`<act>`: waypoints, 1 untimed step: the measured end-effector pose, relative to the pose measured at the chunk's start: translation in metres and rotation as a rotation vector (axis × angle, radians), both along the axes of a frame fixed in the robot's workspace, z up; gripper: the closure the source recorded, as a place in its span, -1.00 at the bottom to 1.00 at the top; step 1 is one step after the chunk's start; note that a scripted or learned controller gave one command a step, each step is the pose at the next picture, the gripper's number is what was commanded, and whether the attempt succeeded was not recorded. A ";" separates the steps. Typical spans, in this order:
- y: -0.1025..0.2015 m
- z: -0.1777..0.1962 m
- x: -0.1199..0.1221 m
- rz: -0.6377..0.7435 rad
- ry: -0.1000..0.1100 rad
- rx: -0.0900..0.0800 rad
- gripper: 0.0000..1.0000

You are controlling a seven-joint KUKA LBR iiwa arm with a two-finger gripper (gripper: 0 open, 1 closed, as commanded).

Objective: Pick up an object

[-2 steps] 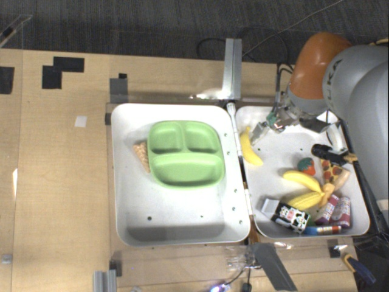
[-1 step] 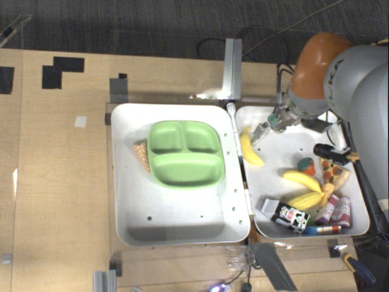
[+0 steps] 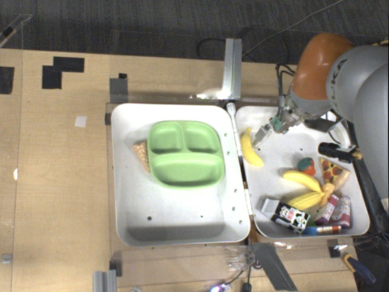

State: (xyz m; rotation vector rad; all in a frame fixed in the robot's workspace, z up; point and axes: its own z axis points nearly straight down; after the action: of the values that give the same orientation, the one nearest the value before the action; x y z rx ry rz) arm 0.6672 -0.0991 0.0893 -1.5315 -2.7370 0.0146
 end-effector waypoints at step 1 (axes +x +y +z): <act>-0.027 0.016 0.002 -0.032 -0.011 0.007 -1.00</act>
State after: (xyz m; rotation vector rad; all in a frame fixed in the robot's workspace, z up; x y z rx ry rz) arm 0.6695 -0.1259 0.1056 -1.5787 -2.7171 -0.0037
